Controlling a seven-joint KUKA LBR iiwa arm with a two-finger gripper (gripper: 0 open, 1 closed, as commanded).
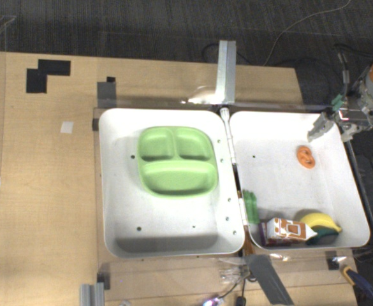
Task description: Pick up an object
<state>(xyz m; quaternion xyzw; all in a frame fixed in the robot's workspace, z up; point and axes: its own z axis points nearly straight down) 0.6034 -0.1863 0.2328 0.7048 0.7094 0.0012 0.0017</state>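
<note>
Gripper [323, 127] hangs over the far right corner of the right bin [269, 129], and whether its fingers are apart or together cannot be told; nothing shows between them. Near it, on the bin floor, lies a small orange object [306, 157]. Along the near wall sit a brown carton [287, 231], a yellow banana [319, 222] and a green item [250, 206]. Left bin [119, 171] holds a green divided plate [176, 160]

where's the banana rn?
The banana lies in the right bin, at its near right corner, beside the brown carton and well below the small orange object.
</note>
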